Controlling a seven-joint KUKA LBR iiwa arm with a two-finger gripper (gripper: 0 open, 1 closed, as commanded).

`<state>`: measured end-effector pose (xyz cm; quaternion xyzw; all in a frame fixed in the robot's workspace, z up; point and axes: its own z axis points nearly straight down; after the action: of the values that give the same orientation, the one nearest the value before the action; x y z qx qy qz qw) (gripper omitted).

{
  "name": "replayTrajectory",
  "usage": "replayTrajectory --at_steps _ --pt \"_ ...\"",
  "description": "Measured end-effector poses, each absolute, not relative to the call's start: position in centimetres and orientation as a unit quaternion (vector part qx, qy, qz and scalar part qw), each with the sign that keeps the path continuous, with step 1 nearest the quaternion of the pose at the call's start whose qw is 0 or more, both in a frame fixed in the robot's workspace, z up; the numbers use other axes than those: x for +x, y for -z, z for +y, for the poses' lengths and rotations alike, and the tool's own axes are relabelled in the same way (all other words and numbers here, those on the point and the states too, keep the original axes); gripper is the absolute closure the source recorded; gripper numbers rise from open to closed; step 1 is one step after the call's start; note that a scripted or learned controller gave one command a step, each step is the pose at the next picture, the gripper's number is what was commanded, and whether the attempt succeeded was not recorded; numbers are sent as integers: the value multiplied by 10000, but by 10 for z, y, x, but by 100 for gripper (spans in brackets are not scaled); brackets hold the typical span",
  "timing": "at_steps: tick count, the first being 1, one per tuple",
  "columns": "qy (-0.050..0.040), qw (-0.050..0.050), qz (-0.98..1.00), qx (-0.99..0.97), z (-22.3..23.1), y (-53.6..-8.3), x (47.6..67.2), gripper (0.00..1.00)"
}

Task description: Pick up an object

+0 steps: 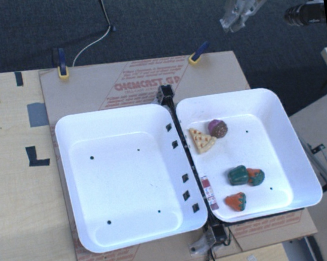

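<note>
Two bins sit side by side on a board (144, 81) that lies on the counter (13, 178), and the divider (185, 154) where they meet serves as the landmark. The left bin (67, 134) lies left of the divider, the right bin (269, 106) to its right. In the right bin, the wedge-shaped piece (202, 140) lies just beside the divider toward the far end, with the round piece (217, 128) touching it on the side away from the divider. Nearer the front, a pair of touching lumps (245, 175) lies well right of the divider, and a single piece (236, 202) sits before them, closer to the divider. The hand (240, 10) hangs beyond the far edge of the board, right of the divider's line.
</note>
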<state>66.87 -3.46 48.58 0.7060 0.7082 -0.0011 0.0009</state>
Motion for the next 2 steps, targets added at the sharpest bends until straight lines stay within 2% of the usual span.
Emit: replayTrajectory --at_steps 1,2 --pt "-24 18 7094 7048 20 -539 646 100" --pt "2 -6 7094 7048 79 -533 667 100"
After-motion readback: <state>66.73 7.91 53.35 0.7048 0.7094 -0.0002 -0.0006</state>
